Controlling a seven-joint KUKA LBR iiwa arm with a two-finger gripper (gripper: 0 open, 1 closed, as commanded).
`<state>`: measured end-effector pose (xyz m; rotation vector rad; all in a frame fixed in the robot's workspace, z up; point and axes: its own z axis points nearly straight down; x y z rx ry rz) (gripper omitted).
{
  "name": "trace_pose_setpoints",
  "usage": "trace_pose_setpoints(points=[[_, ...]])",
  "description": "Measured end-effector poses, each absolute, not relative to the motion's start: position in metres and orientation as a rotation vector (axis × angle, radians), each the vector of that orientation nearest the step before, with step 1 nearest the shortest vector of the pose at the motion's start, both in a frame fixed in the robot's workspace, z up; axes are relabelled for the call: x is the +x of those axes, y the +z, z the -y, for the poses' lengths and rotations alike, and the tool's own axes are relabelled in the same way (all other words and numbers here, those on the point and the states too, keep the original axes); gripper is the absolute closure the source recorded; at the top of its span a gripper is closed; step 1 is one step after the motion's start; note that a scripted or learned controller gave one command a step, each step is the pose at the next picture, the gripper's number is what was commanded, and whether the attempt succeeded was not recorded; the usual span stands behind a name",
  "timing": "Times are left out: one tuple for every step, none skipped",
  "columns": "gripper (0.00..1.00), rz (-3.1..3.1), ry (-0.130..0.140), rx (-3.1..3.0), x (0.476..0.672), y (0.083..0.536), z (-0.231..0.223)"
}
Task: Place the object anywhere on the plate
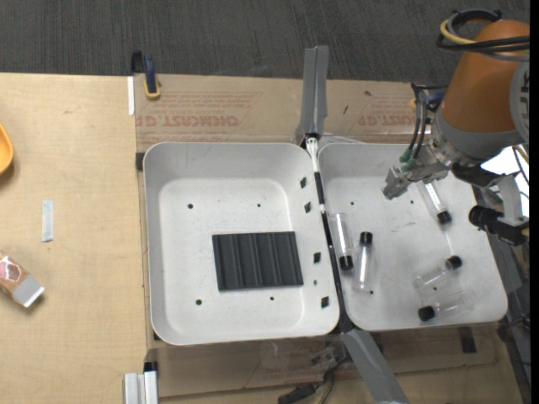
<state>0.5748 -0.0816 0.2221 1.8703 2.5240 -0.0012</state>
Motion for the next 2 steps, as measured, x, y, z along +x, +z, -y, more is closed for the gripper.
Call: trace_pose_setpoints(points=[[1.0,-2.201,-0.004,2.24,0.627,0.276,0.008],[1.0,-2.303,-0.007,2.139,0.599,0.267,-0.093]])
